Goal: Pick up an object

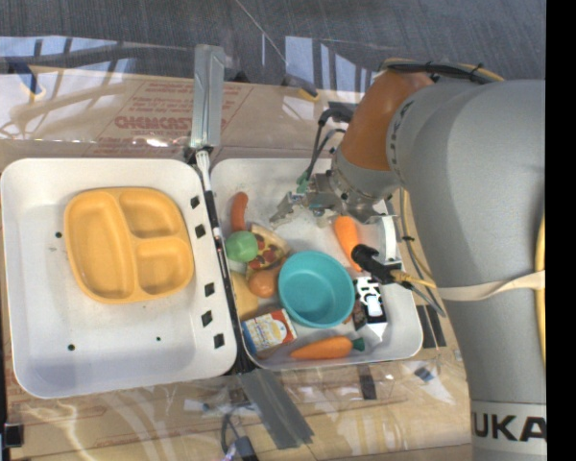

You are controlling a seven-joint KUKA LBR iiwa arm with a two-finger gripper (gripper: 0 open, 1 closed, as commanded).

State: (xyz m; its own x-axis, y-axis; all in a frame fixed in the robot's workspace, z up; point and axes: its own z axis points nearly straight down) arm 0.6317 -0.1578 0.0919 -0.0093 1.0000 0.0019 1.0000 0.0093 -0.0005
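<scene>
1. The left bin (29,353) carries a yellow divided tray (128,241) toward its far side.
2. In the right bin (269,173), along its left edge, lie a sausage (238,209), a green ball (240,247) and a slice of toy pizza (267,249) just beside it.
3. At the middle sits a teal bowl (316,288); at the near edge, a small carton (269,332) and an orange carrot (321,349).
4. My gripper (305,203) hovers over the bare far part of that bin, my jaws spread fairly wide with nothing between them.
5. A second carrot (347,234) lies just to the right, near the bin's right edge, partly under my wrist.
6. I judge I am in the reaching step, with nothing picked yet. Next I should choose one target, perhaps the sausage or the nearer carrot, centre over it, descend, then close.
</scene>
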